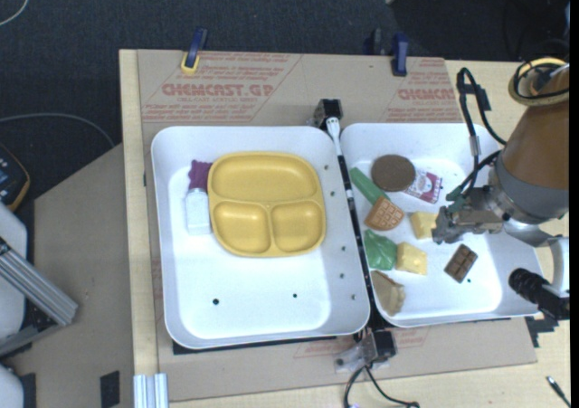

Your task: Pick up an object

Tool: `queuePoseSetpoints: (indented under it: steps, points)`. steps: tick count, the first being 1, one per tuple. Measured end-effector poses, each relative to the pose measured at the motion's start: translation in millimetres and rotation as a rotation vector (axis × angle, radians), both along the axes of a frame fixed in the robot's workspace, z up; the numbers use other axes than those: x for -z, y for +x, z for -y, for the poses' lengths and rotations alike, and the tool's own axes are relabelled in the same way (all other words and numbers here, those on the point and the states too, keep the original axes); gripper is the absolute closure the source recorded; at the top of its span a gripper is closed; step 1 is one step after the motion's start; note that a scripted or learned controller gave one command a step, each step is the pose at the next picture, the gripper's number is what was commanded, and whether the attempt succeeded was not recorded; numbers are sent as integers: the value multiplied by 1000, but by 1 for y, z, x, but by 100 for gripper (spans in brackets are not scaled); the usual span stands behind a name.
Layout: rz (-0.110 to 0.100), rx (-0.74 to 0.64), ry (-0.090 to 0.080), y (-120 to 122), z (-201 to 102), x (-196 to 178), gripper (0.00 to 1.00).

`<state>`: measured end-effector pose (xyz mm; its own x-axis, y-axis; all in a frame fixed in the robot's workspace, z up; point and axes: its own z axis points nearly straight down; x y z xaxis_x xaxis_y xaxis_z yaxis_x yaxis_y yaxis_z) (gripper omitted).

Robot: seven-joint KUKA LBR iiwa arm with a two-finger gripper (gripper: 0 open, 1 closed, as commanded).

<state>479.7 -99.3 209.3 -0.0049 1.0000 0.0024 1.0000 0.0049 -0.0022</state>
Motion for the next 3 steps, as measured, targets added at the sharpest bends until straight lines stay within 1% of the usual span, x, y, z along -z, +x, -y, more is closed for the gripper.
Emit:
queuePoseSetpoints:
  steps: [1,2,3]
  points:
    - [5,-3,-1,15,-61,-7,100]
    - [0,1,-1,9,-98,-7,100]
    - [6,3,-3,19,-98,-25,100]
